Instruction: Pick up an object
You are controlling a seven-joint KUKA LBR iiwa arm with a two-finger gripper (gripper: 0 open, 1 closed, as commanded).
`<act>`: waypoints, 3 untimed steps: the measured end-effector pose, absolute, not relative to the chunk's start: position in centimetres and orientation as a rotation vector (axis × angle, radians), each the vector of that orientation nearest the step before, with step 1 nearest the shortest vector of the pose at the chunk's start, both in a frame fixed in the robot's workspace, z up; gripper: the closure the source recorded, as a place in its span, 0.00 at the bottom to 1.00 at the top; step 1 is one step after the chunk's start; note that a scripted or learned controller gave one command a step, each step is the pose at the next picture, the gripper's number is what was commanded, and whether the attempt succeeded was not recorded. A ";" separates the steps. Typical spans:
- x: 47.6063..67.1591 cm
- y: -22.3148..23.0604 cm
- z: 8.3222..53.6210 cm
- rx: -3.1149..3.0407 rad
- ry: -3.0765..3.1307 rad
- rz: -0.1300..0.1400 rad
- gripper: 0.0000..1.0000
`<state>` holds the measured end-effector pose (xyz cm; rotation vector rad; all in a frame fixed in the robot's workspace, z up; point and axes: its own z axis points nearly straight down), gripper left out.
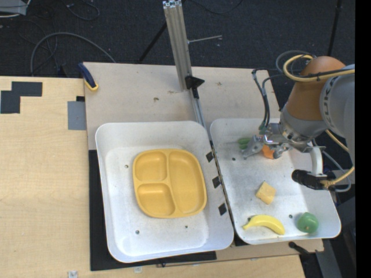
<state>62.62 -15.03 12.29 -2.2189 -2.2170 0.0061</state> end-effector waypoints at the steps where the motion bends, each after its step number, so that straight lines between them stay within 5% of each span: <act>1: 62.7 -15.1 13.5 -2.222 -2.216 0.004 1.00; 2: 62.7 -15.3 19.8 -2.221 -2.223 -0.001 1.00; 3: 62.7 -15.3 20.3 -2.220 -2.221 0.001 1.00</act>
